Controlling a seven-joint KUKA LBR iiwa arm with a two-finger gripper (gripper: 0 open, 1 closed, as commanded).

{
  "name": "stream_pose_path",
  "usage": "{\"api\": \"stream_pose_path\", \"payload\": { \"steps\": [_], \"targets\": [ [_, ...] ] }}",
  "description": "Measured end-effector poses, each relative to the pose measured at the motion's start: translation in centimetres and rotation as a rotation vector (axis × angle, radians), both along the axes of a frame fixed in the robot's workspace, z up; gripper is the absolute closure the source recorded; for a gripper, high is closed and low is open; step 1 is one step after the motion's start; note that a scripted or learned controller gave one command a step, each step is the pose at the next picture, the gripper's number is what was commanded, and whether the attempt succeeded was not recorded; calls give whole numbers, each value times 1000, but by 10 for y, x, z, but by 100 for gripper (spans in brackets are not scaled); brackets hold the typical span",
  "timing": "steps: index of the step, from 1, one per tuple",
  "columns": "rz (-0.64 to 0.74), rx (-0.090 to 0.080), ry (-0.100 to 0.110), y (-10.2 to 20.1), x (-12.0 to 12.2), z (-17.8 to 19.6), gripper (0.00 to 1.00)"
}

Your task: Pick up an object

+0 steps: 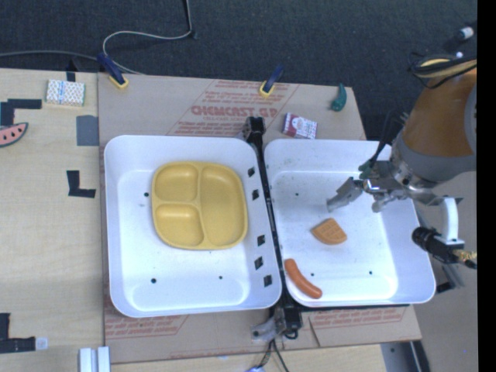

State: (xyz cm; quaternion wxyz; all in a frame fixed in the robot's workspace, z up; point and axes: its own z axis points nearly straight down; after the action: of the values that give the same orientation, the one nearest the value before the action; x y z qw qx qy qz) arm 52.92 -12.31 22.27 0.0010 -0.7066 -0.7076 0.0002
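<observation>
- While the gripper [350,195] hangs over the right bin [403,285], its two thin fingers [339,201] point left and down. You can't tell if they are open or shut; nothing shows between them.
- Just below the fingertips, but apart from them, lies an orange wedge [330,232]. It sits near the middle of the right bin's floor.
- Farther off, a little sausage [302,278] lies by the bin's front left corner, close to the front edge. It is orange-red & lies at a slant.
- The grey arm [434,130] w/ its orange band comes in over the right bin's right edge, near the back right corner.
- In the left bin [124,208] sits a yellow plate [199,204] w/ three parts. It rests nearer the back edge, about halfway betw. the left & right edges.
- Black clips [263,242] hold the two bins together along the edge they share.
- Both bins sit on brown cardboard [209,107] w/ red print.
- A small red & white packet [299,125] lies on the cardboard just behind the right bin's back left corner.
- A yellow clamp [271,84] grips the cardboard's back edge, and a green clip [339,98] sits near its back right corner.
- On the bench at the far left lie a checked pad [65,92] & a pink slice [11,134].
</observation>
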Motion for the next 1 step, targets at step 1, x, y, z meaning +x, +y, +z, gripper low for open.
{"api": "stream_pose_path", "payload": {
  "steps": [1],
  "targets": [
    [-1, -1, -3, -29, -2, -137, 0]
  ]
}}
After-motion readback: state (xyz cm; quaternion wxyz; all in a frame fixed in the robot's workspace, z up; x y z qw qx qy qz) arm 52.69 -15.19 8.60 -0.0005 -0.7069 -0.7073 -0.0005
